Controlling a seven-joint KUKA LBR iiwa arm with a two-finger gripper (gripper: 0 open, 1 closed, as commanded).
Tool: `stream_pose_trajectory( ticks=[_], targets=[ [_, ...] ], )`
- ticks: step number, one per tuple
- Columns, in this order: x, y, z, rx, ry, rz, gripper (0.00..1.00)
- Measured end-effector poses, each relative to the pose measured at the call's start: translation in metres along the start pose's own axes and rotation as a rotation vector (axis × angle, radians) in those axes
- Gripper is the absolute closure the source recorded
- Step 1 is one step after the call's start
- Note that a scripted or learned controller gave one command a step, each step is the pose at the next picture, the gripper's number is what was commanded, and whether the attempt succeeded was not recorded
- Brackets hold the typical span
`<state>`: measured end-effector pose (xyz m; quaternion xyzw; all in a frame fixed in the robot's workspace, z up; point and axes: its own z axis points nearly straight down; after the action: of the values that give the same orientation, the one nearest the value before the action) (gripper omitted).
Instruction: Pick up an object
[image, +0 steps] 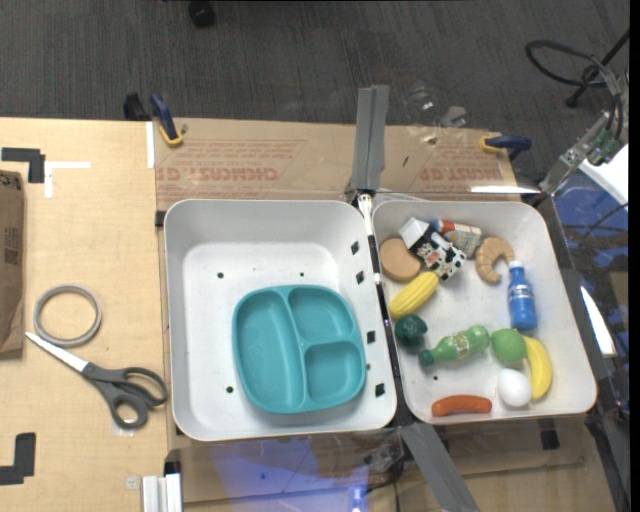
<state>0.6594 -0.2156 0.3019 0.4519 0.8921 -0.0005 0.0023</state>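
Two shallow white plastic bins side by side on the table (80, 200). Left bin (200, 250): a teal three-compartment plastic tray (298, 348), lying flat near the middle. Right bin (560, 300): toy items clustered together, among them a yellow corn cob (414, 294) beside a round tan cookie (399, 261), a black-and-white patterned block (437, 250), a tan croissant (492, 257), a small blue bottle (520, 295), a green bottle (456, 346), a green lime (508, 346) touching a yellow banana (539, 366), a white egg (514, 388) and a red sausage (461, 405) near the front wall. On the table left of the bins: a grey tape roll (67, 313) and grey-handled scissors (100, 378). State of the gripper: impossible to tell.
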Motion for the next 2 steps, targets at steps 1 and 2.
stream_pose_trajectory(
  ticks=[1,2],
  targets=[
    [-0.003,-0.006,0.194,-0.003,-0.004,-0.212,1.0],
    [0.042,0.008,0.117,-0.001,0.0,-0.082,1.0]
  ],
)
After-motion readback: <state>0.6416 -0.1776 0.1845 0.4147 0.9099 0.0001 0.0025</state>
